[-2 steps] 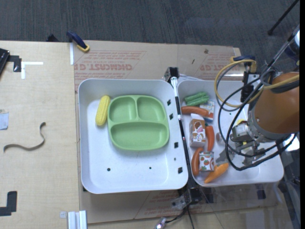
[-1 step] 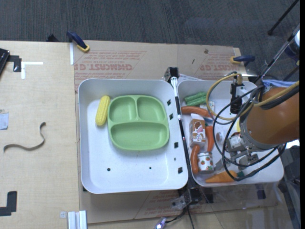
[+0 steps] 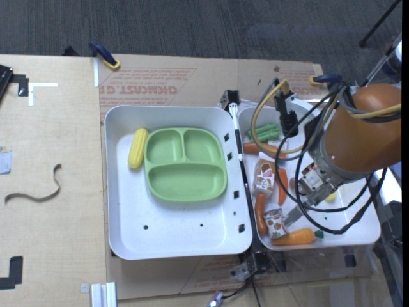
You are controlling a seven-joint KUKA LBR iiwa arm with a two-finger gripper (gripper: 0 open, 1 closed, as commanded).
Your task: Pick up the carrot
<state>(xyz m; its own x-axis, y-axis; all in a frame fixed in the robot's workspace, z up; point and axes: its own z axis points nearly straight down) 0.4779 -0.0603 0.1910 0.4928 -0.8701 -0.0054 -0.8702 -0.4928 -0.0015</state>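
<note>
The gripper (image 3: 295,215), whose state I cannot tell, is hanging over the right bin (image 3: 367,232), with the carrot (image 3: 295,237) lying just at its six o'clock beside a small carton (image 3: 273,222). Crowding is risking a grab of the carton instead.

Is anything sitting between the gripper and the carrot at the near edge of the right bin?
Nothing visible. The gripper hangs just above the carrot; a small carton lies beside it, not between.
</note>
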